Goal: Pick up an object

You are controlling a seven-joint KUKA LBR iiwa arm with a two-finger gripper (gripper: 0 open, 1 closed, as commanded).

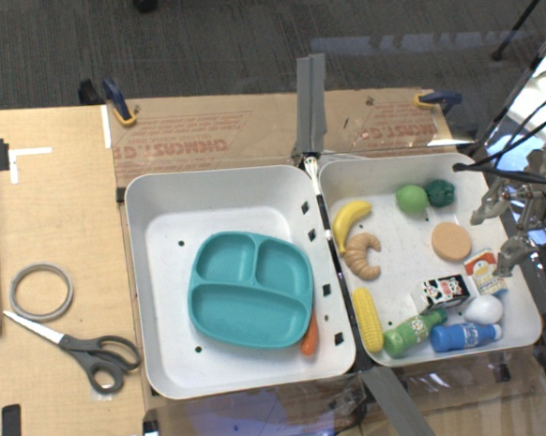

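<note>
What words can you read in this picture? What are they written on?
Cardboard sheet behind the bins: red print, upside down and mirrored, too blurred to read for sure.
Small black-and-white carton: print too small.
Blue bottle label: too small.
Green bottle label: too small.

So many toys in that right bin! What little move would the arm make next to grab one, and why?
Probably swing left and come down over the round tan cookie. The gripper sits at the right bin's right rim, above the toys and holding nothing. The cookie lies closest to it, flat, with bare floor around it, while the bottles and carton below are crowded together.
</note>
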